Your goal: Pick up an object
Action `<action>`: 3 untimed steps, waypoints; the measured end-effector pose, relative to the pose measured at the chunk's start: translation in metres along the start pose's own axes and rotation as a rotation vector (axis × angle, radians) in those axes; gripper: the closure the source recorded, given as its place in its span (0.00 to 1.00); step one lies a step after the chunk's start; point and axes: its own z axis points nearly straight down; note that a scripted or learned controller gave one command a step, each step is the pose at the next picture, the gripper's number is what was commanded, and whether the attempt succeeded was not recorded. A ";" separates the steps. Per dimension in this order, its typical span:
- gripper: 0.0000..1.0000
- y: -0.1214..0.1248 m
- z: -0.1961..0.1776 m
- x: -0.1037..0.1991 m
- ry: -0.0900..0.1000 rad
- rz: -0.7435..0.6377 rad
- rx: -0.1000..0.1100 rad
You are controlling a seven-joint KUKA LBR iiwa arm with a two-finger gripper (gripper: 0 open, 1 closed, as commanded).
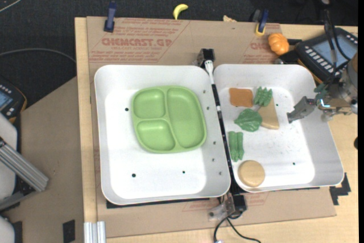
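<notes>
The pincer (297,112) reached in from the right over the right white bin (318,171), hanging above bare floor near its right wall; whether it was wide or narrow could not be told, and nothing showed in its grip. The toy foods lay in the bin's left half, well apart from it. An orange-brown block (241,97) sat at the top, just beside a green leafy piece (263,95). Below them a flat green leaf (248,120) touched a tan wedge (269,117), whose long axis ran up and down the view, tilted slightly. A green bean pod (235,145) lay lengthwise along the left wall, and a round tan bun (251,173) sat at the bottom. The left white bin (114,122) carried a green divided plate (169,119).
</notes>
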 end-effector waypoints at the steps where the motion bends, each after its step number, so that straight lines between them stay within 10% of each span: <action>1: 0.00 -0.022 -0.252 0.053 -0.004 -0.005 -0.023; 2: 0.00 -0.023 -0.165 0.150 0.002 -0.010 0.008; 3: 0.00 -0.026 0.075 0.174 0.001 0.000 0.018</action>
